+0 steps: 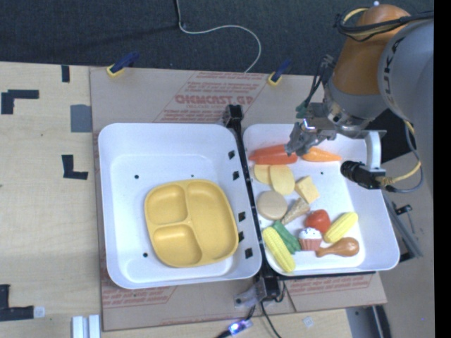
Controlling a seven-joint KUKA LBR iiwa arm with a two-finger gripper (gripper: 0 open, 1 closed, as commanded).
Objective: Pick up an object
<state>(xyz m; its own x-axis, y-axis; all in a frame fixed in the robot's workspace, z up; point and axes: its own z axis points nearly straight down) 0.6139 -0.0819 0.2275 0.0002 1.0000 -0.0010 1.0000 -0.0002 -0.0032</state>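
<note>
Camera view: end effector (pixel 299 143) low over right bin (pixel 380 255), finger state impossible to tell. Directly beneath and touching: red sausage (pixel 271 154); just right, orange carrot (pixel 321 155). Below, yellow potato slices (pixel 276 178), cheese wedge (pixel 307 189). Far left, yellow divided plate (pixel 190 222).

This looks like a robotics lab. A grey arm with an orange band (pixel 366 55) reaches over a tabletop (pixel 42 139) marked with black tape, where clamped cardboard (pixel 204 97) carries two white bins (pixel 113 153), and plastic toy food (pixel 310 220) lies just below the gripper (pixel 301 138).
</note>
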